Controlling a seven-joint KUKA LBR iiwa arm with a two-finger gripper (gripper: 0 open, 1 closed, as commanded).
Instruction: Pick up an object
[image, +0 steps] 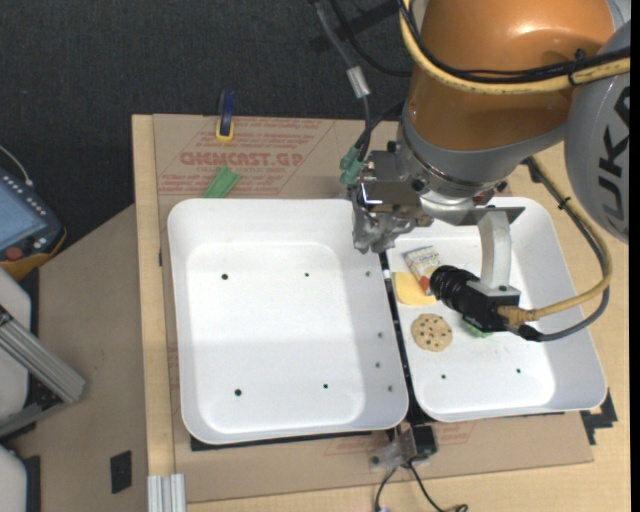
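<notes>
Over the far end of the seam where the two white bins meet, my claw hangs low, just above the raised rims, with my arm and its orange band crowding the upper right of the view. From this slant I cannot tell whether the claw stands wide or narrow, and I see nothing held in it. The things I might pick all lie in the right bin, gathered in its near-left part close to the seam. A small packet, pale with a touch of red, lies nearest to my claw, just to its right and a little toward the camera. Touching the packet's near edge is a yellow piece, flat on the bin floor and just beside the left wall. Nearer the camera again lies a round biscuit — tan, speckled with dark spots, apart from the yellow piece by a narrow gap. The left bin shows four small dark dots on its white floor. Both bins rest on a cardboard sheet with red print, and on that sheet, beyond the left bin, lie a green strip and — farther back at the edge — a blue clip.
</notes>
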